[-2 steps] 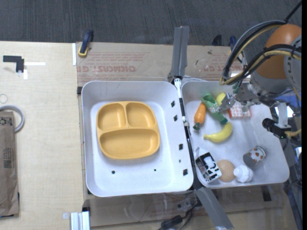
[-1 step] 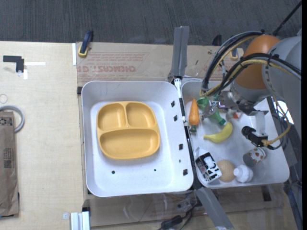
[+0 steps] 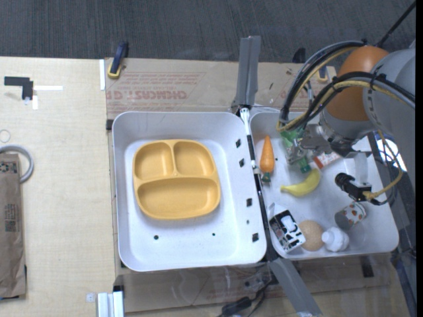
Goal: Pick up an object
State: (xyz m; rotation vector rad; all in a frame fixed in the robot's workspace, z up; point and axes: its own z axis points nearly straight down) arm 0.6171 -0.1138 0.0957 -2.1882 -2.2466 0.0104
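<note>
Surface (image 3: 53, 177) at left carries a brown paper bag (image 3: 11, 223) at the frame edge. Left bin (image 3: 125, 243) holds a yellow divided plate (image 3: 176, 178), with bare white floor along its near and right sides. Cardboard behind the bins bears mirrored red print, unreadable. Right bin (image 3: 383, 240): carrot (image 3: 266, 154) by the dividing wall, banana (image 3: 302, 185) just right of it, egg-like ball (image 3: 310, 235) and small white bottle (image 3: 336, 240) near the front rim. Claw (image 3: 299, 152) low over the bin's rear, just above the banana; cannot tell its opening or any hold.
</note>
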